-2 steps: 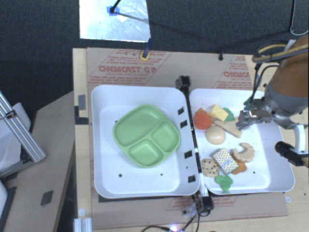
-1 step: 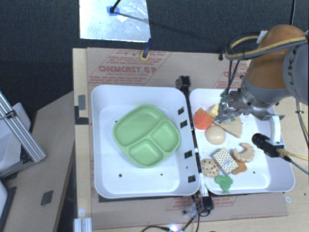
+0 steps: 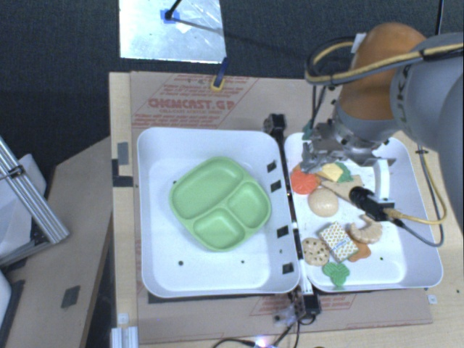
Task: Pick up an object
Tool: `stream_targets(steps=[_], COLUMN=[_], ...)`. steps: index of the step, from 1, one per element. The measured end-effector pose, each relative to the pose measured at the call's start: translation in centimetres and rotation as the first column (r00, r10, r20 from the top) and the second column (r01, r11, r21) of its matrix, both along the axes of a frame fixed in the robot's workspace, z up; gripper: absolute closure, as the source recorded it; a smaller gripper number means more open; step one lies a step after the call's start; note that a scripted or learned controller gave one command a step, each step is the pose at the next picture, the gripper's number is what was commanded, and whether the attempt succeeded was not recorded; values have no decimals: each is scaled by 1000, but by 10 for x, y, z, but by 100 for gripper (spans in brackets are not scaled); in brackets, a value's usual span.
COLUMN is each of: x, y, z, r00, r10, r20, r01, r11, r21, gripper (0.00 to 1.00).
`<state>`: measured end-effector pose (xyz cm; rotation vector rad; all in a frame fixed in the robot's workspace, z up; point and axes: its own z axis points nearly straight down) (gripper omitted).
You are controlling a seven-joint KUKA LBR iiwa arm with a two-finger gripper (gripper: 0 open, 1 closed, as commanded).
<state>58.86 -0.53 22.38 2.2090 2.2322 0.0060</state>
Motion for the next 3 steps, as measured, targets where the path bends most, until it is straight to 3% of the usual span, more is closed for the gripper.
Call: stream_targets(steps=[1,3], x=[0,-5], y=[33,22], z=[-9,-7], r00=[1000,1000], r10=[-3,-10], r20=[-3,-3], r01=[3,10], r11=[1000,1000], r21=[-1,-2], gripper=[100,100])
